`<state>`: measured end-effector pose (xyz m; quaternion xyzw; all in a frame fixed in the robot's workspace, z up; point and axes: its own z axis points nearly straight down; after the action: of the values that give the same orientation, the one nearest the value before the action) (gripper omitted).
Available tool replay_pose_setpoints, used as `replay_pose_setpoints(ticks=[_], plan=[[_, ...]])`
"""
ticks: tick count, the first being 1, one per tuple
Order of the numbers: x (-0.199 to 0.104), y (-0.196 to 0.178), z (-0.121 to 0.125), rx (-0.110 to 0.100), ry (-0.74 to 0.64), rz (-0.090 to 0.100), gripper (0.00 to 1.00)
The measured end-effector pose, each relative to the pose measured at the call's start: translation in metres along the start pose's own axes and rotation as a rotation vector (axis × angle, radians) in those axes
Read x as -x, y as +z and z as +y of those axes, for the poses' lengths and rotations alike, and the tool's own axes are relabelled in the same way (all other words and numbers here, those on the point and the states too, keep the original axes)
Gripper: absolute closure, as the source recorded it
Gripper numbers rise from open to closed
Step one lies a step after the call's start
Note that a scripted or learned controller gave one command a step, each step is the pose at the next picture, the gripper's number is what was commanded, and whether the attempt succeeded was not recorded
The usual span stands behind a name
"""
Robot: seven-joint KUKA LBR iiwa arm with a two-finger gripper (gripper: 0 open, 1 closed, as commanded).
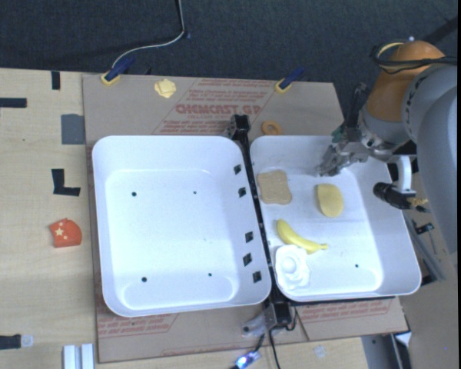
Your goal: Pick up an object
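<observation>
While nothing is lifted, progress: grasp not yet made.
Right bin (384,271): holds every candidate.
Pincer (330,164): poised at bin's 12 o'clock; spread or pressed, cannot tell.
Banana (298,238): centre.
Yellow piece (329,201): 1 o'clock of banana.

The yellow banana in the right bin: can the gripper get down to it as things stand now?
Probably yes. The banana lies flat in the right bin with nothing on top of it. The gripper hangs above the same bin, and the white object beside the banana sits close, so space is tight there.
</observation>
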<state>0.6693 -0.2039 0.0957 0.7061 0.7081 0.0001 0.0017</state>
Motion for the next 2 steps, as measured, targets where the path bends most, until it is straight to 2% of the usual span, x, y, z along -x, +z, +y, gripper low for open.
replay_pose_setpoints(ticks=[1,2], plan=[[0.023,-0.098,-0.084,0.002,0.006,-0.002,1.0],[0.009,0.015,-0.169,-0.006,0.007,0.004,1.0]])
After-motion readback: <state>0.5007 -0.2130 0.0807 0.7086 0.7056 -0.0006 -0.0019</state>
